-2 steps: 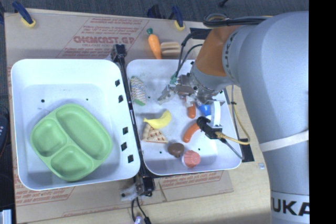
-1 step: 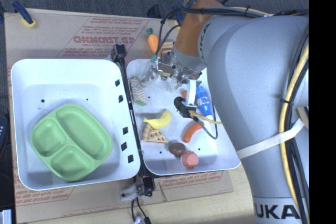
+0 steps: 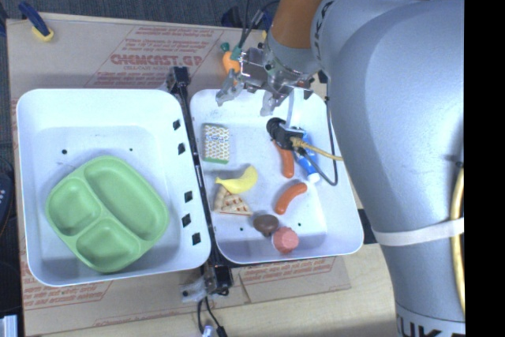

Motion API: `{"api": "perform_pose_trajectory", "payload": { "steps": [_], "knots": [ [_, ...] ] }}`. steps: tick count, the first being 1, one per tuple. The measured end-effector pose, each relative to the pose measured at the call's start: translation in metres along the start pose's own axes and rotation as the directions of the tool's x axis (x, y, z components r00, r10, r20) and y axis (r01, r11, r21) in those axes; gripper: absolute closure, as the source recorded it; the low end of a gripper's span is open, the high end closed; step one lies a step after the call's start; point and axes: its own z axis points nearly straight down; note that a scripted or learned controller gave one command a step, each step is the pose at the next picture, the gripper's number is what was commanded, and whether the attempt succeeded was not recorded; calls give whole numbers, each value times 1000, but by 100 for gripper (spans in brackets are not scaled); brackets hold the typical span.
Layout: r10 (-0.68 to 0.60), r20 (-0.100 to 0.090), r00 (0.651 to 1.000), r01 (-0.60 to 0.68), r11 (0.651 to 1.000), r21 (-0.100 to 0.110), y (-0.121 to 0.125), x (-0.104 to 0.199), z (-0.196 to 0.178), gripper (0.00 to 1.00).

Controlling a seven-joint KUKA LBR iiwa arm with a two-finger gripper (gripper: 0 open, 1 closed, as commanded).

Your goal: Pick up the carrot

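Observation:
The carrot [image 3: 287, 161] is a slim orange piece lying lengthwise in the middle right of the right bin [image 3: 343, 226], beside a blue object [image 3: 308, 162]. My gripper [image 3: 249, 98] hangs over the far end of that bin, above and to the left of the carrot. Its two fingers [image 3: 225, 95] are spread apart and open, with only bare white bin floor showing between them. Nothing is held.
The right bin also holds a speckled sponge-like block [image 3: 217, 142], a banana [image 3: 239, 181], a toast-like wedge [image 3: 231, 205], an orange-red sausage [image 3: 289, 196], a brown lump [image 3: 266, 223] and a pink piece [image 3: 286, 240]. The left bin [image 3: 47, 110] holds a green divided plate [image 3: 107, 211].

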Motion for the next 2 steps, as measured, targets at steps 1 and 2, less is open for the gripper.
{"api": "perform_pose_trajectory", "payload": {
  "steps": [1, 2],
  "knots": [
    [356, 2, 934, -356, 934, 1, -3, 8, -24, 0],
    [571, 3, 821, -571, 821, 4, 7, -30, 80, 0]
  ]
}}
